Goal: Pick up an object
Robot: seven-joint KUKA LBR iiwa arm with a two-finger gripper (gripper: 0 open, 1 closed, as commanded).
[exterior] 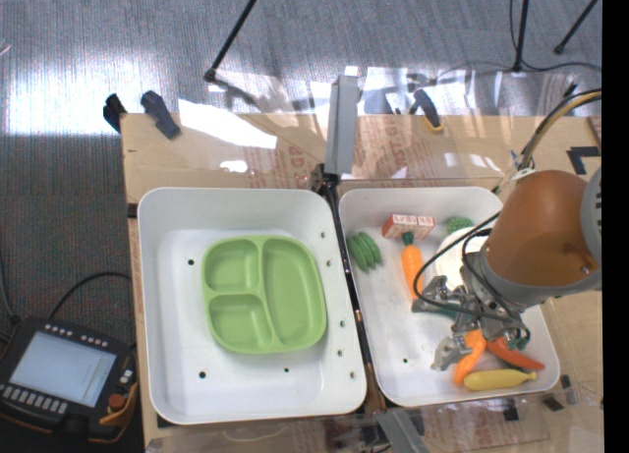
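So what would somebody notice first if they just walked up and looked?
Probably the bright green divided plate, alone in the left bin. Next, the arm's big orange band over the right bin, with the gripper down among toy food: a carrot, green pea pods and a yellow banana.

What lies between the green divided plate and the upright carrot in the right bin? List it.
In the camera view, between the green plate and the carrot: the left bin's right wall, the right bin's left wall, then green pea pods.
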